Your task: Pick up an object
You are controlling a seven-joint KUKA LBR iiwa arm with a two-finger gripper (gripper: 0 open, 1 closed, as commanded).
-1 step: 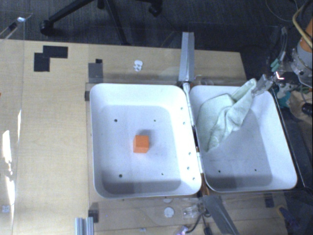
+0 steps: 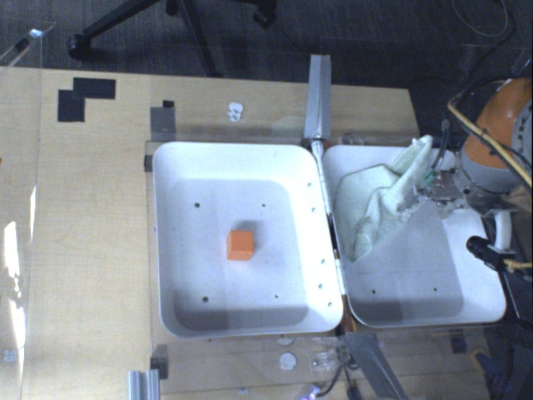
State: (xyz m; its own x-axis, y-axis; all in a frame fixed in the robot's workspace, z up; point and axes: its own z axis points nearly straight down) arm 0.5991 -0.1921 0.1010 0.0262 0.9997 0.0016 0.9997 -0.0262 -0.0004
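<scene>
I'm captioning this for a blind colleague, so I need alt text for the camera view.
A grey robot arm reaches in from the right over the right bin, its gripper at a crumpled pale cloth that is bunched upward there. The left bin holds a small orange cube near its middle, both bins sitting on a wooden bench.

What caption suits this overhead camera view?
Tool at a pale cloth in the right bin; orange cube in the left bin.
</scene>
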